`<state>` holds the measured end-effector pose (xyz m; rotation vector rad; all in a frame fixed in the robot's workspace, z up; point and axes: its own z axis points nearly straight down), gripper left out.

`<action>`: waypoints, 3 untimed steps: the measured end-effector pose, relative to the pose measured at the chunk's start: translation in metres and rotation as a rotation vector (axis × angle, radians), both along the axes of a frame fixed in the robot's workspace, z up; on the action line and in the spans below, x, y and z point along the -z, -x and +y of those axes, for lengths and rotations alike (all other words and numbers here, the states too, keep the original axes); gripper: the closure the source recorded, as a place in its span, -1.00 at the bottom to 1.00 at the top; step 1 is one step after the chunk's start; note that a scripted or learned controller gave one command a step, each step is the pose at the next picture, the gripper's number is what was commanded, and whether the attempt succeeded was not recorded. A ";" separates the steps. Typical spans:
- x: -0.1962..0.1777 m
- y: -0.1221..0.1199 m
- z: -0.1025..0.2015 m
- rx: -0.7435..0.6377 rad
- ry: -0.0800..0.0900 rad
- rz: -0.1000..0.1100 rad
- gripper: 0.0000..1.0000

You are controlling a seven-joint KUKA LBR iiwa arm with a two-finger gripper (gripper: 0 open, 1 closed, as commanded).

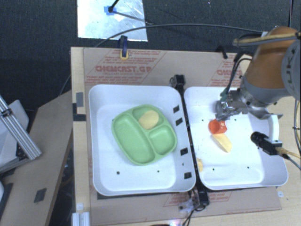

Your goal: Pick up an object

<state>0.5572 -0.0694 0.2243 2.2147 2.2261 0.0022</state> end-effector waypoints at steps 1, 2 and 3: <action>0.004 -0.013 0.039 0.001 0.000 -0.001 1.00; 0.010 -0.036 0.083 0.000 0.000 0.000 1.00; 0.014 -0.054 0.129 -0.001 -0.001 -0.001 1.00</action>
